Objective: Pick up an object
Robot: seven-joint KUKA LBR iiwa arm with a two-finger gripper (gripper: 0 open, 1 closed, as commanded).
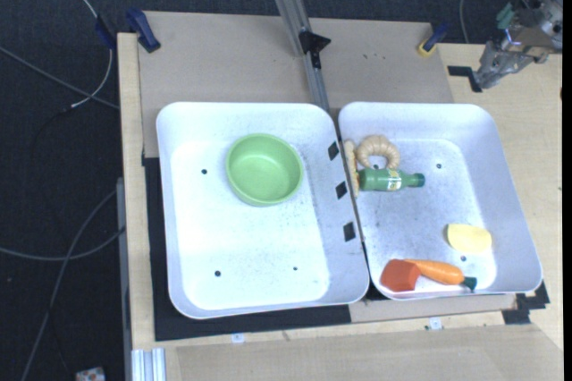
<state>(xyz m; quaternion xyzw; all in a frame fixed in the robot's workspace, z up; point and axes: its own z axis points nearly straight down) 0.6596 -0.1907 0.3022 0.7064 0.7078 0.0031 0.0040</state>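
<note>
The claw [494,66] is hanging at the upper right of the view, above the bare worktop [223,57] and outside both bins, well apart from every object. Nothing is sitting between its fingers; whether they are spread or closed I cannot tell at this angle and size.

Left bin [179,281]: a green bowl [264,169] is sitting upright in the upper middle.

Right bin [500,182]: a tan ring-shaped item [375,151] is lying near the upper left corner, close to the divide between the bins. A green bottle [390,182] is lying on its side just below the ring, touching or overlapping its lower edge, cap pointing right. A yellow piece [468,238] is resting toward the lower right. A carrot [440,272] is lying along the front wall, green tip pointing right, with a red piece [399,275] touching its left end.
</note>
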